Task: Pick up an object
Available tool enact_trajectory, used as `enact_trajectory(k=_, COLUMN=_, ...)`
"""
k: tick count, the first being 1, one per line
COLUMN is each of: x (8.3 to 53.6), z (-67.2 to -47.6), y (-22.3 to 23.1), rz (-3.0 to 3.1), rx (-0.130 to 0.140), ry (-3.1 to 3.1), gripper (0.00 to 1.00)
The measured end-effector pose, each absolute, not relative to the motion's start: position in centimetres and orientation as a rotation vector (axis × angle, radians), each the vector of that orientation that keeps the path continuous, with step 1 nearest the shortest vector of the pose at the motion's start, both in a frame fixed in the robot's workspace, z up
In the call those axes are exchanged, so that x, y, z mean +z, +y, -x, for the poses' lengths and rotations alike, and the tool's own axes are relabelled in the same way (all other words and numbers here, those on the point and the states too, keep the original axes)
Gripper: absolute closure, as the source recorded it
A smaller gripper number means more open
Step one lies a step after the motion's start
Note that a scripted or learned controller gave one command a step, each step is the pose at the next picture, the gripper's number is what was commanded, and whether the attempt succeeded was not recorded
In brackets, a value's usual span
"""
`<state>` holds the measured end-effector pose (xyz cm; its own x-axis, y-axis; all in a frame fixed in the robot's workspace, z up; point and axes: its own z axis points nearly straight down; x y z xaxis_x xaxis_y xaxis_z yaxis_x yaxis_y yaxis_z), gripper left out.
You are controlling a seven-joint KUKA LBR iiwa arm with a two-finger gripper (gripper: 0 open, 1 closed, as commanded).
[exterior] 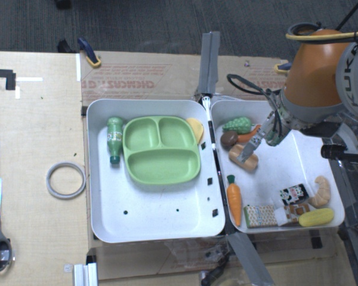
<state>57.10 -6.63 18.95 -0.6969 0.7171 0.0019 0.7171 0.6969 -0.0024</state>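
The camera view was read outward from the gripper (248, 152), starting at the far left. Well away to its left, outside the bins, a tape ring (66, 179) lay on the bench, out of play. Nearer, in the left bin (161, 219), a green bottle (114, 139) and a divided green plate (161, 149) were laid flat, leaving little to grasp. Just left of the gripper, a brown ball (229, 139) and a leafy green toy (237, 124) were crowded against the wall of the right bin (268, 186). The gripper was lowered onto a tan bread-like piece (243, 160), apparently the chosen object, though whether it was gripped, or how wide the tool stood, could not be told. Below it lay a carrot (234, 200); to its lower right, a yellow lemon-like toy (316, 217) was tucked in the corner.
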Motion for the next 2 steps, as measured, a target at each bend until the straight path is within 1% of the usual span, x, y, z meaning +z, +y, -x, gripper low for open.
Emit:
enact_trajectory(k=1, x=18.9, z=-56.3, y=-3.7, rz=1.425, rx=0.004, ry=-2.795, gripper=0.00)
enact_trajectory(k=2, x=12.8, z=-60.4, y=-10.4, rz=1.764, rx=0.004, ry=-2.598, gripper=0.00)
